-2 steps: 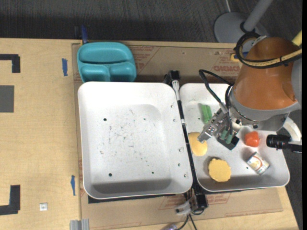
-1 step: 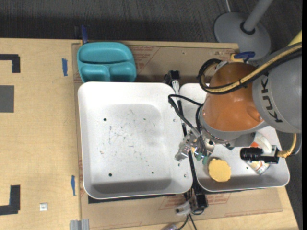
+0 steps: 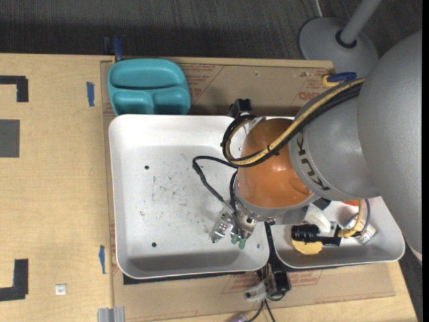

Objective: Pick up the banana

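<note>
Metal gripper over smooth white bin (open or closed unclear), yellow banana apart

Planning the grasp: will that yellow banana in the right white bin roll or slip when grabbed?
The yellow banana looks rounded and smooth, so it may slip or rock when pinched. It lies by the front wall of the right white bin, which probably limits rolling. Mostly hidden, so stiffness is unclear.
</note>
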